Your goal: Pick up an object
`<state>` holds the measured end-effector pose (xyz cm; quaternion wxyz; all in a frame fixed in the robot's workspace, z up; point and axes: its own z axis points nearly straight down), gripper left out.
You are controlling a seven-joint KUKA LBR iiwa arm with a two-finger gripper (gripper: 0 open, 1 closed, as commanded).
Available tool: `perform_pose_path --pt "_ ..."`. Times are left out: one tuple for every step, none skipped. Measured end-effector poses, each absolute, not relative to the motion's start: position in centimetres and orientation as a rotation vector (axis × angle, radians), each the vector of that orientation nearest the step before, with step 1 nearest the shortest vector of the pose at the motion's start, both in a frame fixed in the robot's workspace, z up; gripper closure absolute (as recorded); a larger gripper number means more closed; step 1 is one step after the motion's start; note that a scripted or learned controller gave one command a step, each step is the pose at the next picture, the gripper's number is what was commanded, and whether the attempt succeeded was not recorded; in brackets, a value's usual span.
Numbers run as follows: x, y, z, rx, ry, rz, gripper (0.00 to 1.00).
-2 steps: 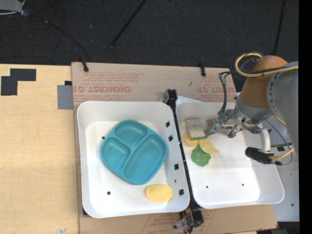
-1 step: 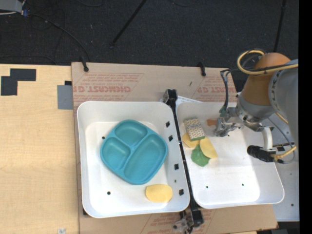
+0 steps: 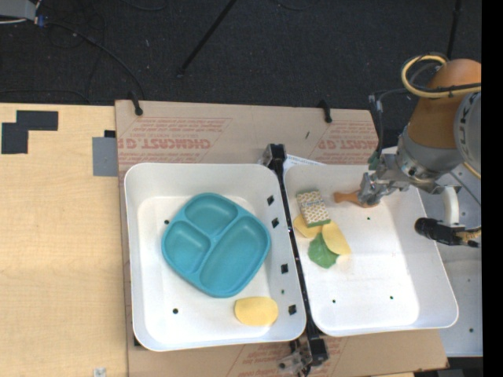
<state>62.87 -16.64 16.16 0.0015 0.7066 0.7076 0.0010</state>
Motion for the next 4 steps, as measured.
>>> perform_pose_path --pt "62.5 -16.8 22.4 2.219 2.223 0.001 1.0" --pt "62.6 -16.8 22.6 2.219 2.225 -0.001 1.0" --pt "62.2 -12.1 21.6 2.221 2.228 -0.004 1.0" --pt "62.6 -6.6 22.7 2.218 2.228 -0.001 1.0"
